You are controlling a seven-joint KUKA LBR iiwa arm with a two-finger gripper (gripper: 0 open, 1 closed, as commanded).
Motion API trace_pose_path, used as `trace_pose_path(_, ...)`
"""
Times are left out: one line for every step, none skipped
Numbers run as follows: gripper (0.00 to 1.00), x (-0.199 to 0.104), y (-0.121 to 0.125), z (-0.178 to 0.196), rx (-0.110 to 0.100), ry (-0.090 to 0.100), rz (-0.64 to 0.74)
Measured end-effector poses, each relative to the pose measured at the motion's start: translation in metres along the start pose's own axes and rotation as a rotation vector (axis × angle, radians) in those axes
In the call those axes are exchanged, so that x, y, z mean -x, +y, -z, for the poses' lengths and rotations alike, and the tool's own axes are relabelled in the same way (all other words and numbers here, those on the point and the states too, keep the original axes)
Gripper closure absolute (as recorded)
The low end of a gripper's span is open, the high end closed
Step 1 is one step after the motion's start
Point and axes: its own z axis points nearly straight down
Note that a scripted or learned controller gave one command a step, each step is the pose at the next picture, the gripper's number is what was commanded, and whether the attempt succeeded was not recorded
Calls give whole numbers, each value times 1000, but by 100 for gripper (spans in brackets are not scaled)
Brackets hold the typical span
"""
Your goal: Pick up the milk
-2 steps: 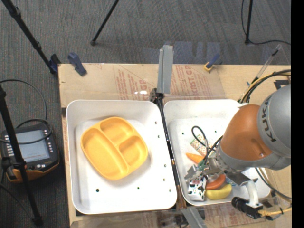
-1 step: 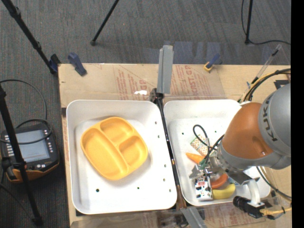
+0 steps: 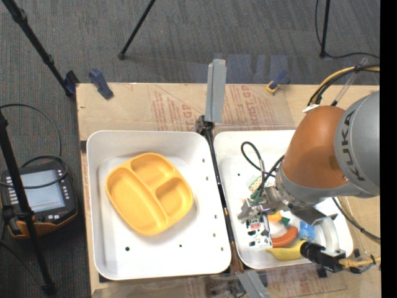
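Observation:
The milk [image 3: 257,233] looks like a small white carton with coloured print, lying near the front left of the right bin [image 3: 231,166]. My gripper [image 3: 251,212] hangs low over that bin, just behind the carton and very close to it. I cannot make out whether it touches the carton. The grey and orange arm [image 3: 322,157] covers the middle and right of the bin.
Beside the milk lie a yellow banana [image 3: 283,252], an orange-red curved piece [image 3: 287,234] and a blue item [image 3: 306,231]. A green-patterned item [image 3: 254,182] pokes out behind the gripper. The left bin [image 3: 99,148] holds a yellow divided plate [image 3: 149,193].

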Motion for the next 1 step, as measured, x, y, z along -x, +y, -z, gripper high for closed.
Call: trace_pose_path(0,0,0,0,0,0,-1)
